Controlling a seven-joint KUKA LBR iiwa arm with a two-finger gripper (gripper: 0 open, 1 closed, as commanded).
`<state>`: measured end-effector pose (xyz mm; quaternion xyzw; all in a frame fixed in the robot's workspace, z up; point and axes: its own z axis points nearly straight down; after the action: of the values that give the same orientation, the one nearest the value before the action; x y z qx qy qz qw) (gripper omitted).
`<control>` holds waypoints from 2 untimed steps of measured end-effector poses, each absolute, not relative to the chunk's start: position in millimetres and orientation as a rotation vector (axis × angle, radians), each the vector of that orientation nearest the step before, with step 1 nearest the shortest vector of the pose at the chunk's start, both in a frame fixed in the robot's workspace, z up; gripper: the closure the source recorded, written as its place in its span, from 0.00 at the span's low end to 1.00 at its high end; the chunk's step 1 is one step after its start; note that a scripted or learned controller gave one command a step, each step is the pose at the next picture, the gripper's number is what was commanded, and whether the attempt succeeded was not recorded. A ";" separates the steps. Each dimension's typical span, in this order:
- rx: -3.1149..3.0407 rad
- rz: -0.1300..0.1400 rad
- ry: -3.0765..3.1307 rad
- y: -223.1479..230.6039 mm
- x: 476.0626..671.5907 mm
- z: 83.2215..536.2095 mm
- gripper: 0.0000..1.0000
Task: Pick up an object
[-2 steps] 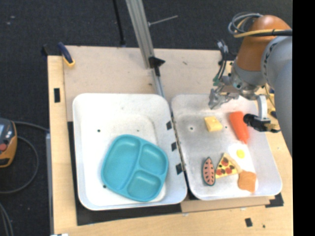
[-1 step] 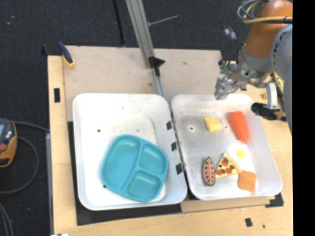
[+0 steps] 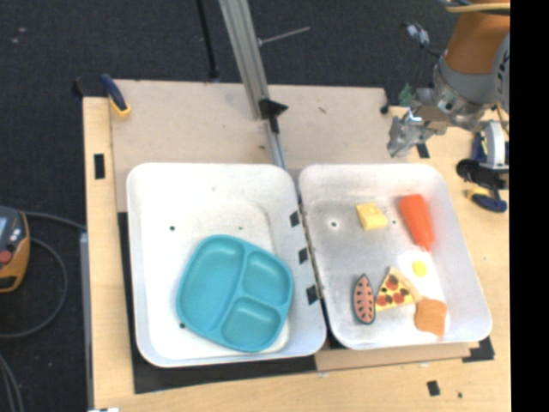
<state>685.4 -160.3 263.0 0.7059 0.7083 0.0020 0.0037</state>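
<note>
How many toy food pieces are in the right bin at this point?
6. Yellow cheese block and orange carrot at the far end; fried egg mid-right; watermelon slice, pizza slice and an orange piece near the front. None look hidden.

Arm comes in from upper right of camera view, orange band at top w/ grey wrist section below it, sitting above and to the right of the right bin's (image 3: 463,230) far right corner. Gripper (image 3: 401,142) hangs off the wrist toward lower left, just beyond the bin's far rim near that corner, over bare bench, nothing seen btwn its tips. Finger spacing too small and blurred to read.
</note>
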 end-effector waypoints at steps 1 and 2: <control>2.215 0.000 2.226 -118.5 688.5 260.9 1.00; 2.215 0.001 2.227 -67.9 684.9 268.7 1.00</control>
<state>684.9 -67.9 268.7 0.7051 0.7091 0.0004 0.0003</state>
